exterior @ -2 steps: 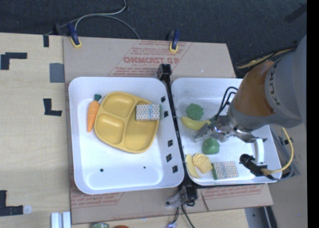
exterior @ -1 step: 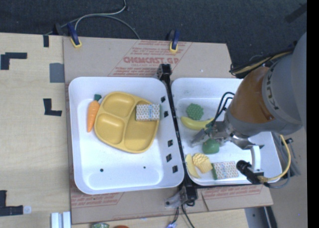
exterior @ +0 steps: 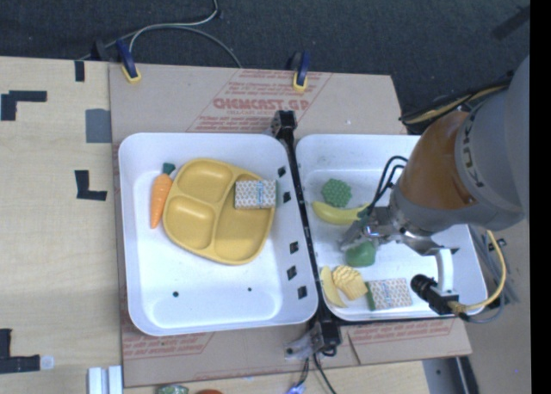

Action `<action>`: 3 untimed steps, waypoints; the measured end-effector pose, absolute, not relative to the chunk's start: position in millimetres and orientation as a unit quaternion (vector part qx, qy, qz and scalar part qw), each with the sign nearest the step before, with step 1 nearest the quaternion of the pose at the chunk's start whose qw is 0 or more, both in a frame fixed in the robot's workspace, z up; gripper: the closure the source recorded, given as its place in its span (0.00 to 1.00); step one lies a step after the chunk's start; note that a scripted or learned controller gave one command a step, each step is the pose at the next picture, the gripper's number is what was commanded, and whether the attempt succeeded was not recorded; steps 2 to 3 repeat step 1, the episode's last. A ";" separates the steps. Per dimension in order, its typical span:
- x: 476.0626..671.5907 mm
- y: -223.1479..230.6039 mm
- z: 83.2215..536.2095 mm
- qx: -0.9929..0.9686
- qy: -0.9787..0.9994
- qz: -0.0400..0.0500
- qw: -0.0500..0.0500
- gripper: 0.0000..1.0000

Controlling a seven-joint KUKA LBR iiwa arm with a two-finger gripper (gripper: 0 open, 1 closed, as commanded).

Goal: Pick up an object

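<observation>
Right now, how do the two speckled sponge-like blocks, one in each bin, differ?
The left block rests on the yellow divided tray in the left bin; the right block lies on the right bin floor by its near wall. The left one stands apart from the toys, the right one beside a yellow ridged piece. Both are pale, speckled rectangles.
</observation>
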State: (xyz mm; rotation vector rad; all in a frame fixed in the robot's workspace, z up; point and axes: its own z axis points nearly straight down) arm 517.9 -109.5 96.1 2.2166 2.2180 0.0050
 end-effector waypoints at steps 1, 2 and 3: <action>494.6 -43.6 184.3 0.706 0.708 0.000 -0.001 1.00; 494.6 -43.6 184.3 0.706 0.708 0.000 -0.001 1.00; 494.6 -43.6 184.3 0.706 0.708 0.000 -0.001 1.00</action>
